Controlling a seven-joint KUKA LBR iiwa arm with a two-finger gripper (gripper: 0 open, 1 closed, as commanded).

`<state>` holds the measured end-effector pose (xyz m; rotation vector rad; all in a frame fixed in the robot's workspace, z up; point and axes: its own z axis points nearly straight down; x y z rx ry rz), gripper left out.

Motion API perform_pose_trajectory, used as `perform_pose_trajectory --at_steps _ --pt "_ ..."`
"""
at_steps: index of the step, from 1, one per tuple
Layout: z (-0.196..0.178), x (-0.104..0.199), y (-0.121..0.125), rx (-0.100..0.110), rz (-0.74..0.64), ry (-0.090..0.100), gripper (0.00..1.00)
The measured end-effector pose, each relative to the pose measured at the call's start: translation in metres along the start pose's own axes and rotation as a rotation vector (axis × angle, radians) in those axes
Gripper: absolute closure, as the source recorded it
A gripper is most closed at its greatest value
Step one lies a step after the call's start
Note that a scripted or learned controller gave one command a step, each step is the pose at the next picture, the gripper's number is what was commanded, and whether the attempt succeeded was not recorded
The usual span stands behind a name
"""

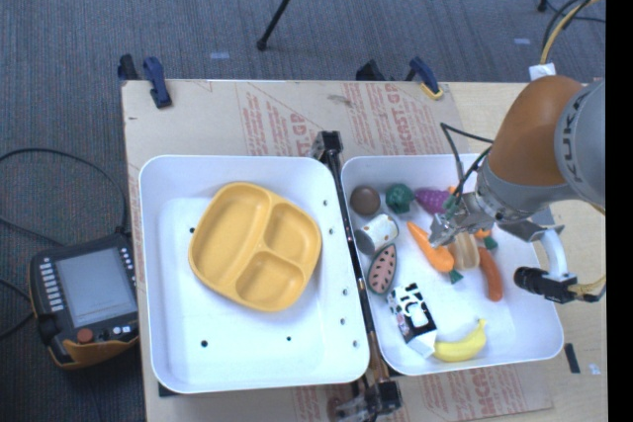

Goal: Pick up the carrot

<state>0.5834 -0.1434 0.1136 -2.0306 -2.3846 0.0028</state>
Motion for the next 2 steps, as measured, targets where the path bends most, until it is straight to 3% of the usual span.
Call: perform_pose_trajectory --at_steps 1,2 --pt "-0.071 0.124 -0.031 0.0 0.149 0.002 1.0" --pt "-0.069 0.085 -0.054 0.005 -0.164 -0.001 1.0"
